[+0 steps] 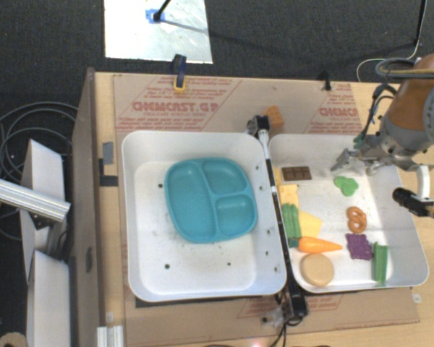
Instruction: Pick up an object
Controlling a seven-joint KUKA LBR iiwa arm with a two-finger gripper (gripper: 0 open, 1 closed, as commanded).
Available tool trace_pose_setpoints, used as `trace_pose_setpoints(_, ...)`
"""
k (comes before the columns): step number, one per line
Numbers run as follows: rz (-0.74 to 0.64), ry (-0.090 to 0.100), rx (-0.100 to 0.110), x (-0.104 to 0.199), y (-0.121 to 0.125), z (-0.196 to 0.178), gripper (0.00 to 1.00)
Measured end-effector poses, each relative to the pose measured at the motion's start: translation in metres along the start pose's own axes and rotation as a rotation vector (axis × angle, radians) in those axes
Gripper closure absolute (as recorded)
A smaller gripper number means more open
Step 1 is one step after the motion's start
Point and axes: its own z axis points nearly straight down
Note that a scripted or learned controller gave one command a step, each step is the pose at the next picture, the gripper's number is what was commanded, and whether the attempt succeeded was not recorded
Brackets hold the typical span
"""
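Note:
My gripper [362,163] hangs at the far right of the right bin [412,270], its fingers spread apart with nothing between them. Just below it, apart from the fingers, lies a small green leafy piece [346,186]. Other toy food in this bin: a brown chocolate square [296,173], a pretzel [356,219], yellow cheese [309,225], a green bean pod [291,220], a carrot [320,245], purple grapes [359,246], a green stick [380,262] and a round tan bun [317,270].
The left bin [148,266] holds a blue divided plate [210,199]. A ridge where the two bins meet [275,208] runs between them. An orange block [275,116] sits on the cardboard behind the bins.

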Motion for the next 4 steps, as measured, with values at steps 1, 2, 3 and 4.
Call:
trace_pose_setpoints(1,0.006,0.006,0.009,0.046,-0.051,0.013,0.0)
trace_pose_setpoints(2,0.007,0.0,-0.002,0.0,-0.017,-0.028,0.0)
trace_pose_setpoints(3,0.006,0.004,0.007,0.007,-0.024,0.014,0.0)
trace_pose_setpoints(4,0.011,0.005,0.009,0.0,-0.107,-0.023,0.0)
